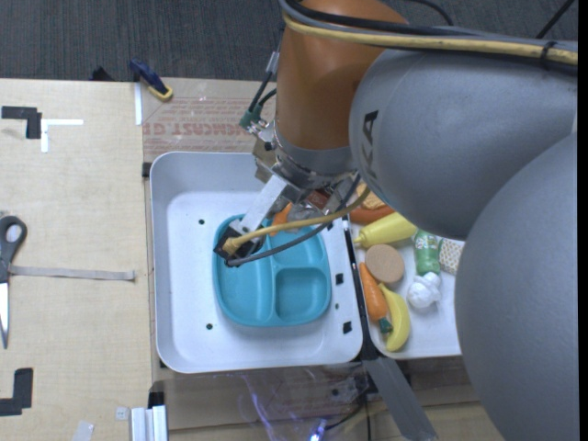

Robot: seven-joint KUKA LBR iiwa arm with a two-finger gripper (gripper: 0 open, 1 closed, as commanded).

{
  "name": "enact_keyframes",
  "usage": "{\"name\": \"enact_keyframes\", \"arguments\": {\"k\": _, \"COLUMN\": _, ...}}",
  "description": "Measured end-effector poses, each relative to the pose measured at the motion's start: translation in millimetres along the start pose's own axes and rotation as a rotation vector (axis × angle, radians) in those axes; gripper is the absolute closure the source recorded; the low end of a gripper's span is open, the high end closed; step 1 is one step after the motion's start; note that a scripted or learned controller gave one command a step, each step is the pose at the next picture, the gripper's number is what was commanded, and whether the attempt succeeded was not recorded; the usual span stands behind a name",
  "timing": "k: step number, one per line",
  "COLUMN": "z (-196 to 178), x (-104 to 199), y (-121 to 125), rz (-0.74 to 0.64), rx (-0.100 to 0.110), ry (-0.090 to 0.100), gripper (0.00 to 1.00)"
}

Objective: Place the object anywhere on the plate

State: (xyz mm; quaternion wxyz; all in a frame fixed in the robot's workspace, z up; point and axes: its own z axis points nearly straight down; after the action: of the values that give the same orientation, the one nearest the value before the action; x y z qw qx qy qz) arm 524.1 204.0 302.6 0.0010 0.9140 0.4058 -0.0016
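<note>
A teal divided plate [276,288] lies in the left white bin [179,274]. My gripper [299,208] hangs over the plate's far right edge, mostly hidden under the grey wrist and orange band. A small orange thing [281,215] peeks out just beside the gripper, above the plate's rim. Whether it is held or resting on the plate cannot be seen.
The right bin [432,338] holds a carrot [369,290], a banana [397,322], a tan round piece [384,265], a yellow item [386,231], a green bottle [425,251] and a white garlic-like lump [423,292]. Scissors [7,246] lie on the bench at left.
</note>
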Motion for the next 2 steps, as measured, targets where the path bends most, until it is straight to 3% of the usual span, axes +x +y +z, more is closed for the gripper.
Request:
{"name": "enact_keyframes", "arguments": {"k": 1, "z": 64.5, "x": 30.3, "y": -1.5, "rz": 0.222, "rx": 0.002, "ry": -0.001, "gripper": 1.0}}
{"name": "enact_keyframes", "arguments": {"k": 2, "z": 62.1, "x": -50.4, "y": 11.5, "rz": 0.061, "rx": 0.002, "ry": -0.002, "gripper": 1.0}}
